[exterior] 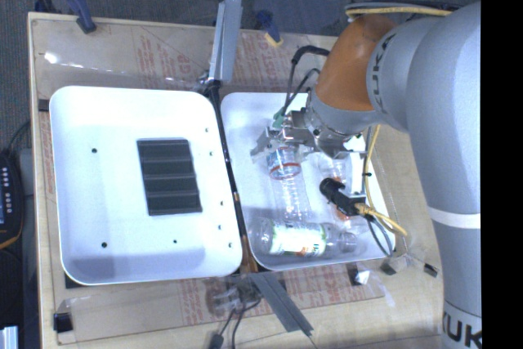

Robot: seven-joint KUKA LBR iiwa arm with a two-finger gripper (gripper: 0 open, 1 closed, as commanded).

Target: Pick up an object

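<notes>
A clear plastic bottle [289, 190] with a red ring near its neck lies lengthwise in the right bin [239, 117]. My gripper [280, 138] hovers at this bottle's far end, low in the bin and close to its cap. A second clear bottle [303, 240] with a white and green label lies crosswise along the right bin's near wall. A black ridged rectangular block [169, 176] lies flat in the middle of the left bin [90, 114].
The grey arm with its orange band [353, 65] reaches in over the right bin's far right corner. A metal bar [225, 33] stands at the back between the bins. Clamps and brackets sit along the bench's near edge [270, 302].
</notes>
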